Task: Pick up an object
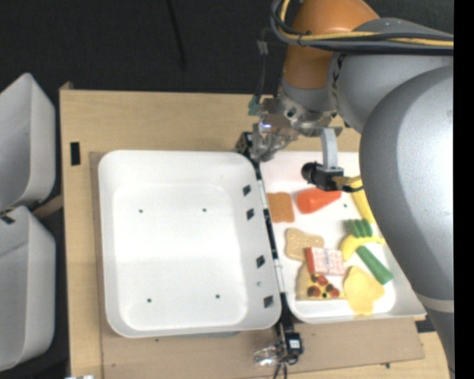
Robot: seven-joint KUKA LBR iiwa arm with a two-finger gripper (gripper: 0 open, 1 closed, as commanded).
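Observation:
My gripper [257, 144] hangs over the far left corner of the right bin [294, 168], close to the divide between the two bins. Nothing shows between its fingers. The right bin holds toy food: an orange carrot piece [317, 200], a brown cracker [280, 207], a slice of toast [302, 243], a red and white packet [325, 260], a small pizza slice [318, 290], a yellow banana [360, 204], green pieces [360, 228] [374, 264] and a yellow chip [363, 290].
The left bin [182, 243] is a shallow white tray beside the right bin. Black clips [261, 260] run along the divide. The grey arm [411, 140] covers the right side of the right bin. White objects [12, 212] stand off the bench at left.

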